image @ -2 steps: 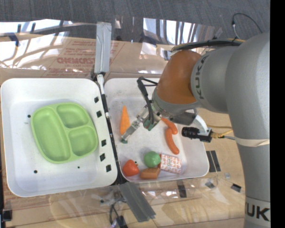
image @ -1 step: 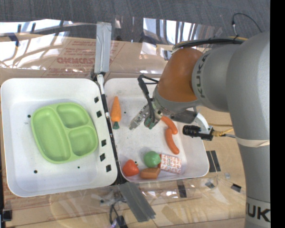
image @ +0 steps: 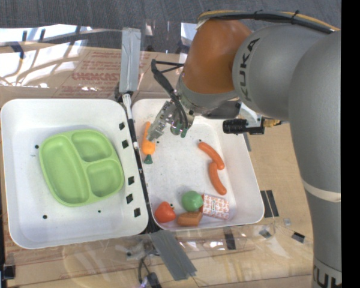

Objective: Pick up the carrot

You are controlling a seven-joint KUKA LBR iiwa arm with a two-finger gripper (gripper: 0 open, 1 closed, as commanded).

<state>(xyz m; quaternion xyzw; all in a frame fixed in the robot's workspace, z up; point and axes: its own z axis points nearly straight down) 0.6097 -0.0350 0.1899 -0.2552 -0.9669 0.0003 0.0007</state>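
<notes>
So the arm (image: 270,71) comes in from the right and hangs over the top of the right bin (image: 252,179), orange band up near the bin's far edge. The gripper (image: 159,129) is angled down and to the left, its tip right by the carrot (image: 147,143), which lies along the bin's left wall, close to the divider between the two bins. The carrot is orange with a bit of green at its lower end, standing roughly lengthwise along the wall. The fingertips look like they're touching or just over the carrot's upper part, but honestly I can't tell how wide the fingers are spread or whether anything is actually pinched between them, it's too small and cluttered there. Rest of the right bin: two sausages (image: 211,153) toward the right side, one above the other, nearly end to end. Down at the near edge there's a tomato (image: 164,212), a green ball (image: 192,201) just beside it, a brown sausage-like piece (image: 189,219) under the ball, and a small printed packet (image: 216,207) to the right of that. The left bin (image: 18,161) holds a green divided tray (image: 81,167) with three compartments, sitting about mid-bin.
</notes>
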